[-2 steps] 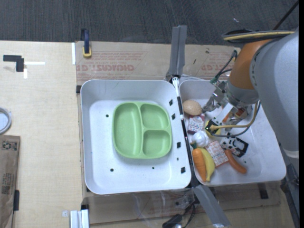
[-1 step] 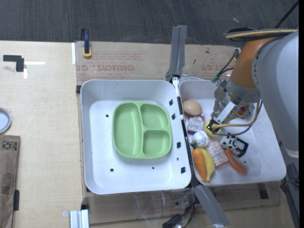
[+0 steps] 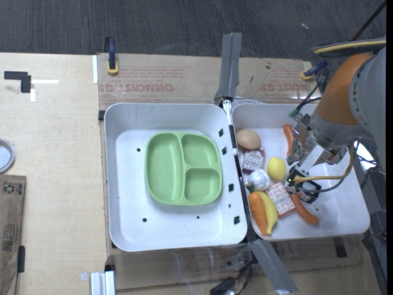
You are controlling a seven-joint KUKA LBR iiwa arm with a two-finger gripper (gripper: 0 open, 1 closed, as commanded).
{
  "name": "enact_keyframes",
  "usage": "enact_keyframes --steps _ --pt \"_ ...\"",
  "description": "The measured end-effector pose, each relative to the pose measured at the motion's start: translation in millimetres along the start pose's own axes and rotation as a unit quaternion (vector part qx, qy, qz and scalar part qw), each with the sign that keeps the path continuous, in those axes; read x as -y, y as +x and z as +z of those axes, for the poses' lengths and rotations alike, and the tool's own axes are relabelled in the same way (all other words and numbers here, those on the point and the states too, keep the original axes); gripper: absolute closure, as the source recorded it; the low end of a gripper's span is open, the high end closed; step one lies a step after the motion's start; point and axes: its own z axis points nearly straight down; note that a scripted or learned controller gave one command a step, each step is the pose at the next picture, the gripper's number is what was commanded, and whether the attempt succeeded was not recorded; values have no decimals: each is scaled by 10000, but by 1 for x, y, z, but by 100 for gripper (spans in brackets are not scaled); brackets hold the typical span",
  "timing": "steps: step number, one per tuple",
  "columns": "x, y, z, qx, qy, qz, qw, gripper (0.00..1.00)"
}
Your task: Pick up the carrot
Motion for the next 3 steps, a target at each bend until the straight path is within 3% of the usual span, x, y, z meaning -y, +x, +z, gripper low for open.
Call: enact_keyframes --steps 1,2,3 --pt "22 -15 -47 1 -6 1679 9858 100" --pt "58 -71 -66 8 12 2895 9572 100" --pt "99 -19 -64 5 5 2782 9605 100"
